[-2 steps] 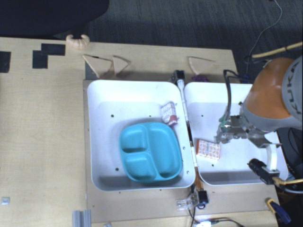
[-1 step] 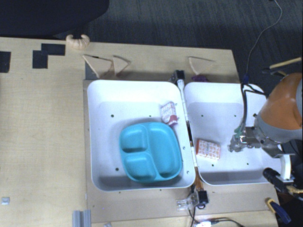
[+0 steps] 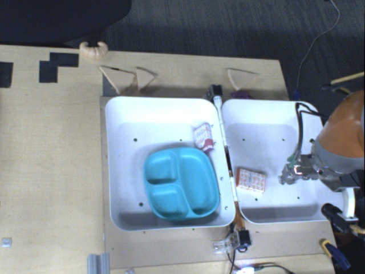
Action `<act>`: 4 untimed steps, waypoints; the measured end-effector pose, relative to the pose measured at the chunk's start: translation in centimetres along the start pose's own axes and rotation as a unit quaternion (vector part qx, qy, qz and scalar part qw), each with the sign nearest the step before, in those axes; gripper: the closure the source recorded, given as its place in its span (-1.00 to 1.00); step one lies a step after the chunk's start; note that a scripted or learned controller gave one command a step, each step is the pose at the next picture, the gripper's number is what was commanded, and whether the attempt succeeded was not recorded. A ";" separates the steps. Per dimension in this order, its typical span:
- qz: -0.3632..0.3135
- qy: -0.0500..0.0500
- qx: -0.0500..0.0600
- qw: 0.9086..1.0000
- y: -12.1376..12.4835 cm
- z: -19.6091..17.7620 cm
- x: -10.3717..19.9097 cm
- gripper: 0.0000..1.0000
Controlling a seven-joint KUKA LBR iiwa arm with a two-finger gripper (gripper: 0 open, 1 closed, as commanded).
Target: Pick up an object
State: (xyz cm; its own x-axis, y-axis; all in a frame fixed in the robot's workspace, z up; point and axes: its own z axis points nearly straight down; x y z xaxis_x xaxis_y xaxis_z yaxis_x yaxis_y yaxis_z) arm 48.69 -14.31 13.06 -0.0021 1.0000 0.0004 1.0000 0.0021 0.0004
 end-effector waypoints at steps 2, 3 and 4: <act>0.000 -0.001 0.000 1.000 1.5 -2.5 0.0 1.00; -0.002 0.001 0.000 1.000 0.1 -5.4 9.7 1.00; 0.000 0.000 0.001 1.000 4.8 2.2 5.3 1.00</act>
State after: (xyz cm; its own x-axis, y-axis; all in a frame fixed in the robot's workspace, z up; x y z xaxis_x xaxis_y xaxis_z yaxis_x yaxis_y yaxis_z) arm 53.50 -9.04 10.87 -0.0020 1.0000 -0.0006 1.0000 0.0020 -0.0008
